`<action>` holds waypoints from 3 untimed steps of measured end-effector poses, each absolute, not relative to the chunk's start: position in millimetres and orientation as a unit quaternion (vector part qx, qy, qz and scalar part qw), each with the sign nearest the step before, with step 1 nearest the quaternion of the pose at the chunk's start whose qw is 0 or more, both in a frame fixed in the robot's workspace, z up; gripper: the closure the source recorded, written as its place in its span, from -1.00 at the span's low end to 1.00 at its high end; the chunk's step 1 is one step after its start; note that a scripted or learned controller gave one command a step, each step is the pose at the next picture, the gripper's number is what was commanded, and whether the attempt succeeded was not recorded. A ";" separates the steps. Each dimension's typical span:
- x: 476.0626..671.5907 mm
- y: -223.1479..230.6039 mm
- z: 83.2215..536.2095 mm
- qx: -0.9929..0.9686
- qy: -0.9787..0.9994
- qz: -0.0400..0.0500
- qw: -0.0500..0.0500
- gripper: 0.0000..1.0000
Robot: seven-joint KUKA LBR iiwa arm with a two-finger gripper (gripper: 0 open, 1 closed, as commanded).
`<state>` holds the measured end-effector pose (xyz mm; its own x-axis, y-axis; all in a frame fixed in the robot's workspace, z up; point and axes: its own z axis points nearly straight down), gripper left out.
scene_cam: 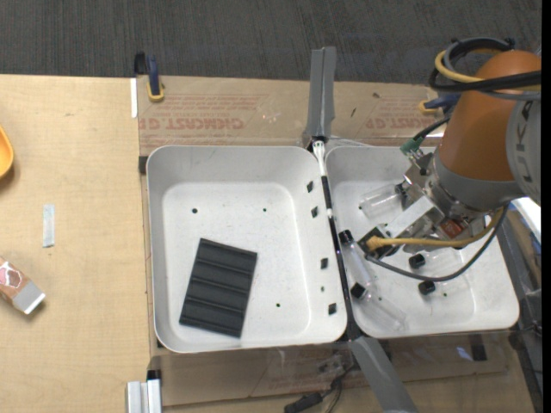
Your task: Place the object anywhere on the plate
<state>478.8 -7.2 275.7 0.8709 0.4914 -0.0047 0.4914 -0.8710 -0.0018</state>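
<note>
The arm (486, 127), grey with a broad orange band, comes in from three o'clock and bends down over the right bin (465, 312). Its end effector (405, 231) sits low over that bin's floor, at about nine o'clock from the orange band, wrapped in yellow and black cables; whether it is released or clenched cannot be told, since the wrist and cables hide it.

A clear plastic object (377, 203) lies in the right bin at roughly eleven o'clock from the end effector, near it. Another clear piece (383, 310) lies toward the bin's six o'clock edge, close to the divider between the bins. It is too faint to say what either one is.

The left bin (172, 179) holds a dark ribbed rectangular plate (219, 286), lying flat and tilted, in the bin's seven o'clock part, well apart from the end effector.

On the bench (69, 144), at nine o'clock from the bins, lie a small pale strip (48, 225) and a small wrapped item (19, 287)
</note>
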 end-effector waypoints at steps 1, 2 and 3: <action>480.1 76.5 221.4 -0.960 -0.279 0.003 0.000 1.00; 477.6 171.4 223.6 -0.984 -0.178 0.001 -0.001 1.00; 477.6 226.5 212.1 -0.966 -0.260 0.002 -0.001 1.00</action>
